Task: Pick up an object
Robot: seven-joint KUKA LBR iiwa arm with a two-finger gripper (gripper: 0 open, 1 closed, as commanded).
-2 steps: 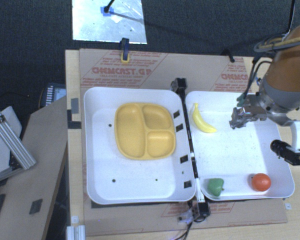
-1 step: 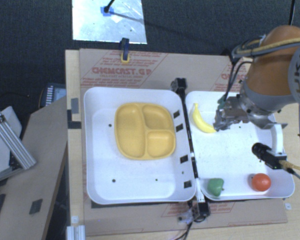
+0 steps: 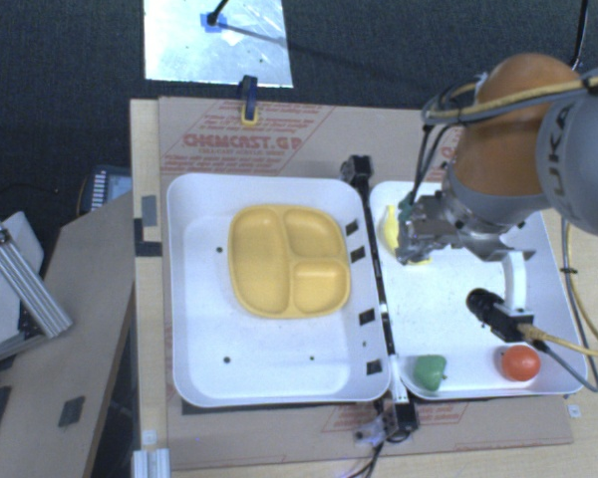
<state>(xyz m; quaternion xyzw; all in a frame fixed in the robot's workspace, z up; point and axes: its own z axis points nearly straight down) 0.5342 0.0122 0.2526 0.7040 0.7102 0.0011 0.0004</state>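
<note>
My left bin [image 3: 194, 297] holds a yellow divided plate [image 3: 288, 260], lying flat near its middle. Both my bins rest on a cardboard sheet [image 3: 244, 132] with red print. Beyond it, a shiny foil square [image 3: 217, 30] lies on dark carpet [image 3: 50, 58]. An aluminium rail [image 3: 15, 272] slants at the far left.

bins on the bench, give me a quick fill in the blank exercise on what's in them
1. The yellow plate with three sections lies in the ____ bin.
2. The green object and the tomato lie near the ____ edge of the right bin.
3. The gripper is over a ____ object in the right bin.

Missing words: left; front; yellow
</note>
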